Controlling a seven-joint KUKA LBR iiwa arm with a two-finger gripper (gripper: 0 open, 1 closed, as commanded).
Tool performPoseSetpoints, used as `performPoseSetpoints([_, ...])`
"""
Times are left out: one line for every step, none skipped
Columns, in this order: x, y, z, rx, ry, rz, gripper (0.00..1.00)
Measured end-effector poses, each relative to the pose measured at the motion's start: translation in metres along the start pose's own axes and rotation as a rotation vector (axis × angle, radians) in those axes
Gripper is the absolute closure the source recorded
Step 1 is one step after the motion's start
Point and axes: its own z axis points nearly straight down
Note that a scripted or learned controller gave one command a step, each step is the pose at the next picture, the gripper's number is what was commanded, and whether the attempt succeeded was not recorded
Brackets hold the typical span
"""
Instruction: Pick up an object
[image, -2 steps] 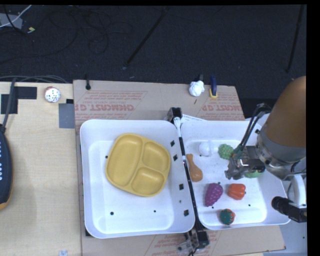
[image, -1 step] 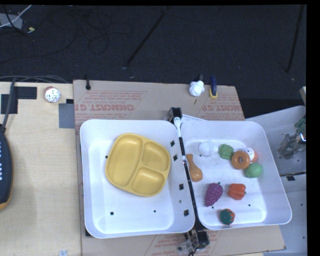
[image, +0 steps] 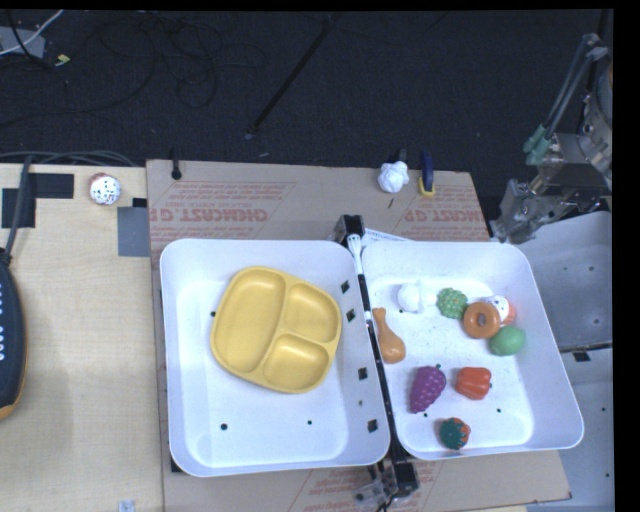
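The left bin holds a yellow divided tray. The right bin carries the candidates: a drumstick, a white piece, purple grapes, a green knobbly piece, a strawberry, a red pepper, an orange doughnut and a green ball. The tool hangs past that bin's far right corner; its state cannot be told. Nothing appears chosen yet, so the approach seems still ahead: the next move calls for swinging in over one toy, perhaps the pepper, which lies apart from its neighbours.

- Two shallow white plastic bins are sitting side by side.
- One yellow three-compartment plate is lying in the nine-o'clock bin.
- Eight small toy foods are lying in the three-o'clock bin.
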Motion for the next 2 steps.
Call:
performPoseSetpoints([0.024, 0.005, 0.126, 0.030, -0.002, 0.013, 1.00])
performPoseSetpoints([0.084, -0.032, 0.100, 0.016, -0.001, 0.009, 1.00])
